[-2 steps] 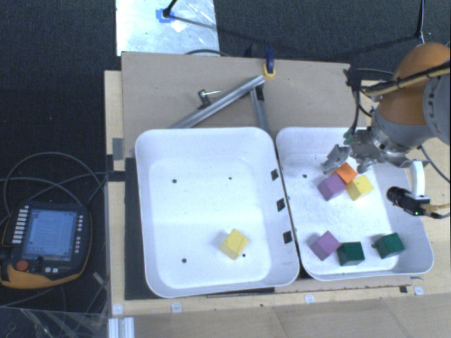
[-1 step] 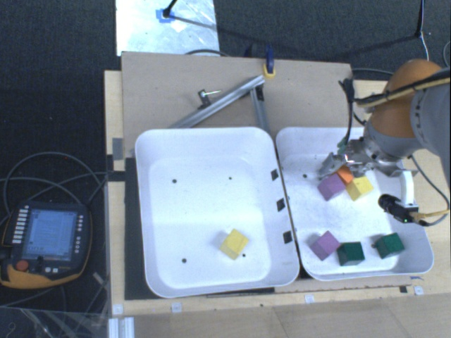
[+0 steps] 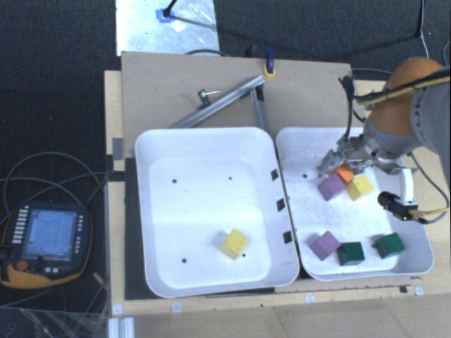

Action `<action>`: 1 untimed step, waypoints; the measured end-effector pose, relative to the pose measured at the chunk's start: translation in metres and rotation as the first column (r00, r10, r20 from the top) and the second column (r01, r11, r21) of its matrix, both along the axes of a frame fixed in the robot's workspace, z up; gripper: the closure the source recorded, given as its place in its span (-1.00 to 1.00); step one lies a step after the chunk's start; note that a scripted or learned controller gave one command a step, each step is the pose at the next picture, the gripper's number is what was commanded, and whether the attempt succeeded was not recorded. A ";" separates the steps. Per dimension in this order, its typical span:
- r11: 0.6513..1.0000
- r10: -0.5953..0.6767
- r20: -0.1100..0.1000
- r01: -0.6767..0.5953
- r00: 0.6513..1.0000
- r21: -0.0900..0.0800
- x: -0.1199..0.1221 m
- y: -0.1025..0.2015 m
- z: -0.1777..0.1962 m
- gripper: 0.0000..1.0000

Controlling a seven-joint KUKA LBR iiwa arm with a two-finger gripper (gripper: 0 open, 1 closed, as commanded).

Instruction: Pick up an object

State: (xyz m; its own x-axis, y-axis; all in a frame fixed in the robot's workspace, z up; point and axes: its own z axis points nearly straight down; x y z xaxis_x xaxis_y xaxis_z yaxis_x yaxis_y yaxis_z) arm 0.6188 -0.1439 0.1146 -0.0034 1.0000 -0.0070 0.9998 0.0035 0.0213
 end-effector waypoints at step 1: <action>1.000 0.002 0.005 -0.002 1.000 -0.002 0.001 -0.001 0.010 1.00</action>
State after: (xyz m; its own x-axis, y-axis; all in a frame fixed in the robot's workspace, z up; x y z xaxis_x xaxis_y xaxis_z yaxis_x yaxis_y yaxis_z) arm 0.6200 -0.1448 0.1247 -0.0057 0.9999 -0.0095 0.9996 0.0059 0.0260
